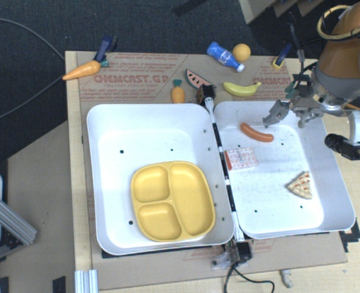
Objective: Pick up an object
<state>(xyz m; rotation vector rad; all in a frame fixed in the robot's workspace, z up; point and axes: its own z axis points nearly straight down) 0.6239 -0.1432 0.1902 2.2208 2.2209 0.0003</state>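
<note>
Hand (288, 112) poised over the far edge of the right bin (326, 215), fingers spread wide and apparently holding nothing; sausage (257, 133), the closest object, lies on the bin floor just beside the left fingertip, toward the left bin, its long axis pointing roughly back at the hand; pizza slice (301, 185) lies farther off.

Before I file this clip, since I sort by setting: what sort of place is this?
Probably a robot lab's pick-and-place bench: two white bins side by side on cardboard, toy food such as a sausage and pizza slice, and a grey arm's gripper over the right bin.
</note>
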